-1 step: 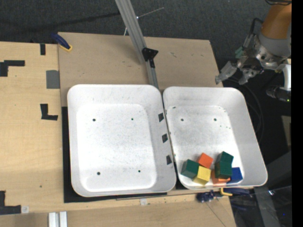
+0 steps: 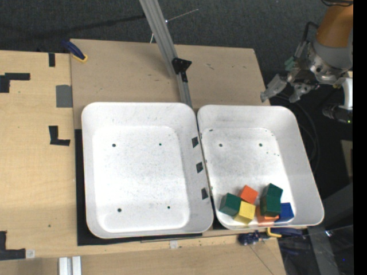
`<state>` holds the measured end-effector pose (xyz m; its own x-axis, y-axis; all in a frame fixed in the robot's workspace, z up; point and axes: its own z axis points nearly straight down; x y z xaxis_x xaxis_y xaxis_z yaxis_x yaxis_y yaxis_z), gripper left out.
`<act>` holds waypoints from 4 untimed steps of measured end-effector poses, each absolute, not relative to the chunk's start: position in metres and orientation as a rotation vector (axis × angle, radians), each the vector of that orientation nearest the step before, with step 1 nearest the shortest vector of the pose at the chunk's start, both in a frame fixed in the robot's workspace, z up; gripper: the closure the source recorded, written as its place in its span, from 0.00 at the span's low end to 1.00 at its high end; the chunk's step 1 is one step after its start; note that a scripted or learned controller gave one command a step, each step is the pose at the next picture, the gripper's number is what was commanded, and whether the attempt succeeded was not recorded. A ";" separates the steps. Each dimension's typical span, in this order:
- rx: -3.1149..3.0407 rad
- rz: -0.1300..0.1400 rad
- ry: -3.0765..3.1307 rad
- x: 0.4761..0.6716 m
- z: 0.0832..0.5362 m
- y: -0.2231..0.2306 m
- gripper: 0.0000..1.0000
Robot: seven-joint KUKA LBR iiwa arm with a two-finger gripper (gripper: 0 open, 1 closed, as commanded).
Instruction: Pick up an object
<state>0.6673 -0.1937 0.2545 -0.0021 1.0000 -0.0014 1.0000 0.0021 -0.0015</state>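
Observation:
Several small blocks are bunched in the near right corner of the right bin (image 2: pixel 298 136): a green block (image 2: pixel 230 204), an orange block (image 2: pixel 249 194), a yellow block (image 2: pixel 246 211), a dark green block (image 2: pixel 272 197) and a blue block (image 2: pixel 285 212). My gripper (image 2: pixel 285 90) hangs beyond the far right corner of that bin, outside its rim and well away from the blocks. Its two fingers are spread apart with nothing between them, so it is open. The orange-banded wrist (image 2: pixel 335 27) rises above it at the top right.
The left bin (image 2: pixel 92 153) sits flush against the right one. A slanted metal pole (image 2: pixel 163 33) runs down to the gap between the bins at the back. The wooden bench (image 2: pixel 34 96) extends to the left.

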 end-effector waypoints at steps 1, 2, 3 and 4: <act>-2.217 0.007 -2.221 0.669 0.210 -0.195 0.00; -2.216 0.008 -2.220 0.659 0.154 -0.189 0.00; -2.217 0.008 -2.220 0.662 0.107 -0.194 0.00; -2.219 0.003 -2.226 0.664 0.121 -0.193 1.00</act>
<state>0.6637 -0.1934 0.1212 -0.0028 1.0000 -0.0023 1.0000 0.0028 -0.0004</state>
